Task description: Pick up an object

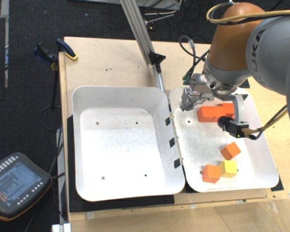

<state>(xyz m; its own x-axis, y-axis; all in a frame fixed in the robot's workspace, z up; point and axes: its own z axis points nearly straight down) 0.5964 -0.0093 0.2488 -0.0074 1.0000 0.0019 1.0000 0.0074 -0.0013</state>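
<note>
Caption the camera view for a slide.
KUKA arm's gripper hovers over the right bin near a long orange block; two orange cubes and a yellow cube lie below.

The left bin (118, 139) lies open across its whole floor, reachable from above and from the worktop's (111, 57) left and near edges. In the right bin (203, 144), the arm (246, 37) and its gripper (188, 100) crowd the far end, with the long orange block (213, 113) just beside them. Toward the near right corner an orange cube (230, 151), a yellow cube (229, 168) and another orange cube (211, 173) cluster closely. The bin's left strip stays free. A slanted metal pole (140, 33) crosses the worktop's far edge.
</note>
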